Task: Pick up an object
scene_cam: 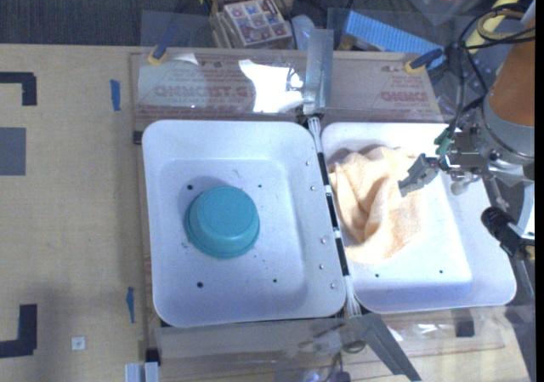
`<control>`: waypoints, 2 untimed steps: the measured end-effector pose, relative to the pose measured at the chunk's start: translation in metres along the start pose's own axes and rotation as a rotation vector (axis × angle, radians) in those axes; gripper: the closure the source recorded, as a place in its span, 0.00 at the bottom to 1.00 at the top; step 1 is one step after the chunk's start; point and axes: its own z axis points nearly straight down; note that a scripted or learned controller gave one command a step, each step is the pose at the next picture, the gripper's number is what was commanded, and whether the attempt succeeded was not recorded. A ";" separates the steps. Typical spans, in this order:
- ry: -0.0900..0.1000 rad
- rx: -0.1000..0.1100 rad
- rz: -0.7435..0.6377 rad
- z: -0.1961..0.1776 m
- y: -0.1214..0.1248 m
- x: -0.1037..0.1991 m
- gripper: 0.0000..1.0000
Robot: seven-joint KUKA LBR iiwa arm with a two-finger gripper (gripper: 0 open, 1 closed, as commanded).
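Observation:
A crumpled peach cloth lies in the left half of the right white bin. A teal bowl sits upside down in the middle of the left white bin. My gripper hangs over the right bin at the cloth's right edge. It is open, and its fingers are spread. The left dark finger is at the cloth's upper right border, and nothing sits between the fingers. The arm's orange band is at the upper right.
A metal divider separates the two bins. Cardboard panels line the back of the bins. Boxes and clutter lie on the floor behind. Cables trail near the arm.

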 end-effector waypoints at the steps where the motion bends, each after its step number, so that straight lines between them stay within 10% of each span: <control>1: 0.000 -0.001 -0.032 0.088 0.019 0.018 0.00; 2: -0.002 -0.004 -0.202 0.004 0.000 0.020 0.00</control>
